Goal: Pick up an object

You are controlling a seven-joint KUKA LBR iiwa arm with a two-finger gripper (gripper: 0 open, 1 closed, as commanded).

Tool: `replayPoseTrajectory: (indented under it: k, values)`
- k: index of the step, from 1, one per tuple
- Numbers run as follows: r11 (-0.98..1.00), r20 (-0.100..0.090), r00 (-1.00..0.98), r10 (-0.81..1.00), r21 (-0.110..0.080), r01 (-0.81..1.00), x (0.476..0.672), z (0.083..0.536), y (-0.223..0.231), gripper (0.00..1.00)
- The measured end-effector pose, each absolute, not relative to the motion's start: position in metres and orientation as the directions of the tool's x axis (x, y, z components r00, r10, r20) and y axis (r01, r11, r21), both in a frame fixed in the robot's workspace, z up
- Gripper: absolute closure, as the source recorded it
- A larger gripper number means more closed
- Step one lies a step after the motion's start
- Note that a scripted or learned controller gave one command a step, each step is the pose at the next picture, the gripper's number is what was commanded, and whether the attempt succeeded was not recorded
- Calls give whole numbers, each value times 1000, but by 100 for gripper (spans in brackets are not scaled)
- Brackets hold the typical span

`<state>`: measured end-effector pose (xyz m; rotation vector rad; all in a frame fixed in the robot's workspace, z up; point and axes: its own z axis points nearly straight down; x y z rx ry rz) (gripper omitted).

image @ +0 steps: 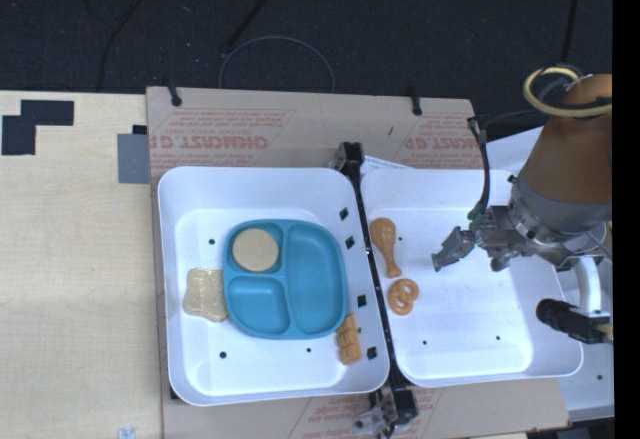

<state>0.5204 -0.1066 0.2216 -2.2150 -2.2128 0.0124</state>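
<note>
In the right bin (500, 347), a tan drumstick (384, 242) lies near the left wall, with a small brown pretzel (402, 295) just below it. My gripper (472, 254) hangs over the middle of this bin, to the right of both items and apart from them. Its fingers (450, 252) are spread open and nothing sits between them. The left bin (190, 197) holds a blue divided plate (300, 287) with a round beige biscuit (255, 249) in its upper left section.
A pale waffle-like piece (205, 294) lies left of the blue plate. A small orange-brown piece (348, 340) sits at the left bin's lower right corner. The divider (365, 257) between the bins runs close to the drumstick. The arm (570, 167) covers the right bin's right side.
</note>
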Motion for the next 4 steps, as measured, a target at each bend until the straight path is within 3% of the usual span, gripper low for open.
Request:
replayPoseTrajectory:
  k: [1, 2, 3, 4]
  values:
    - [0, 0, 0, 1000, -2, 1000, 523, 227, -107, 0]
    - [0, 2, 0, 1000, -8, 1000, 529, 180, -104, 0]
    - [0, 2, 0, 1000, -10, 1000, 517, 124, -102, 0]
    - [-1, 1, 1, 1000, -3, 1000, 518, 88, -101, 0]
